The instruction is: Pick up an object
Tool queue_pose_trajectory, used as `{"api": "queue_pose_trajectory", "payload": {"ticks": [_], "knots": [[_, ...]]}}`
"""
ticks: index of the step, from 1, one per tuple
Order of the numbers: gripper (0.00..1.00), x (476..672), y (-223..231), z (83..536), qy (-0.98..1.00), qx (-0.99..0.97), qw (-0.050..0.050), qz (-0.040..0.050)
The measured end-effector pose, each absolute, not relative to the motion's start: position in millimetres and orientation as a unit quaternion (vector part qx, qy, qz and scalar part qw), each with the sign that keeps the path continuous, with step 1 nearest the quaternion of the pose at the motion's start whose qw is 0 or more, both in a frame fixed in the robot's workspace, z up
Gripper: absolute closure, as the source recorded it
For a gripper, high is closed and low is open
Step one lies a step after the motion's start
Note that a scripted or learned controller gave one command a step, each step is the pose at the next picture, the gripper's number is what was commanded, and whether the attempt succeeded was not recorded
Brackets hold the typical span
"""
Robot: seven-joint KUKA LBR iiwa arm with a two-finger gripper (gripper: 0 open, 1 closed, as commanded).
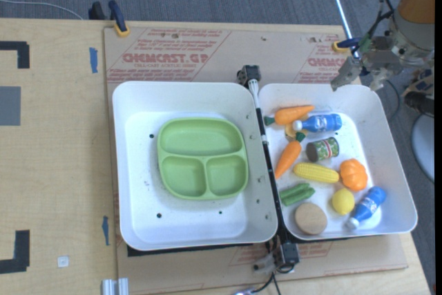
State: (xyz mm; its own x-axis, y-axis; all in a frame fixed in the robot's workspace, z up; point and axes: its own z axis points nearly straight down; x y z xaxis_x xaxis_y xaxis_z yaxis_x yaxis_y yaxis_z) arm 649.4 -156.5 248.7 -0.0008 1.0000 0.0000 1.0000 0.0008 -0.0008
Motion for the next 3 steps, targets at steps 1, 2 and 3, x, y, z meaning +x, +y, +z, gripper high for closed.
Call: {"api": "queue_pose_trajectory", "payload": {"ticks": [1, 2, 3], "knots": [[0.0, 648.9, -109.4, 100.7, -0.707, -0.707, -0.003, -0.0001], [0.0, 662.6, -106.8, 96.5, -0.709, -0.705, 0.01, 0.0174], [0.0, 611.4, -134.5, 86.5, -0.707, -0.707, -0.001, -0.0007]]}}
